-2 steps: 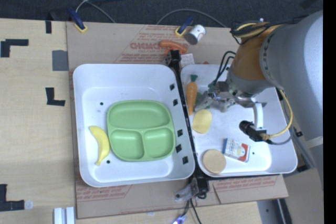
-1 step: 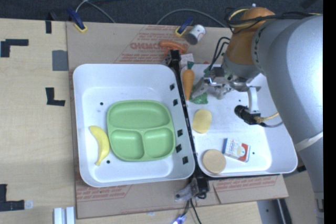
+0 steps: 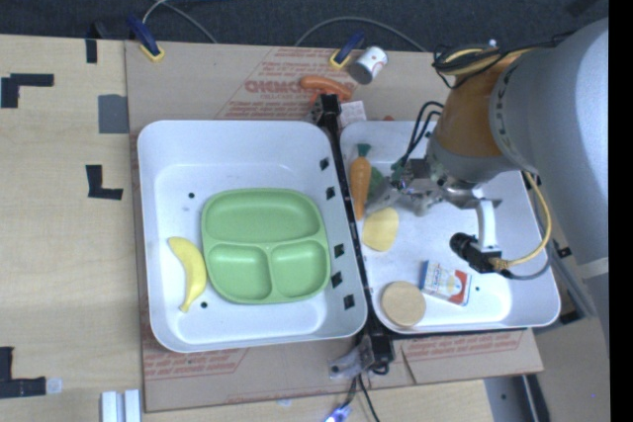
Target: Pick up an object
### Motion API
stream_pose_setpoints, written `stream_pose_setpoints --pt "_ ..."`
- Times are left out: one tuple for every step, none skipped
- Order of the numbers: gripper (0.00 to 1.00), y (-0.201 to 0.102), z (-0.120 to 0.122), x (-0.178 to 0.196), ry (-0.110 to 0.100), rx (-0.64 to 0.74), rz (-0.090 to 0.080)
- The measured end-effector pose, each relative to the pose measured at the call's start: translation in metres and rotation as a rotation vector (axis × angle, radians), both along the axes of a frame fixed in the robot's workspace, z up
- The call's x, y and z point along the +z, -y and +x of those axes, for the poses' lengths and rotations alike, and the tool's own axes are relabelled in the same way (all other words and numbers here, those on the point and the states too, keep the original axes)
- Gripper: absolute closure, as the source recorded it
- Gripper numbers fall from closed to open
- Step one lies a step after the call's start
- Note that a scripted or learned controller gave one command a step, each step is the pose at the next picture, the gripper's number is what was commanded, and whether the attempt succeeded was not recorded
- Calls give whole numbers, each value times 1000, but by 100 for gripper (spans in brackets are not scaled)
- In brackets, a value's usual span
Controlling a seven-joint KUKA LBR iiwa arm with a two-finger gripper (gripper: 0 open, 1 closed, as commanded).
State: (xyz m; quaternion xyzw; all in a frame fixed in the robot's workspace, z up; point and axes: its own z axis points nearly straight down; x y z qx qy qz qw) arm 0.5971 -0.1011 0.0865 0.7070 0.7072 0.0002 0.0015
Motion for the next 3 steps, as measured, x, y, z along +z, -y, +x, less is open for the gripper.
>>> stream_pose_setpoints --pt "0 -2 61 -1 -1 0 -2" --pt "0 3 71 -1 -6 1 -1" --pt "100 2 72 9 -2 2 -2"
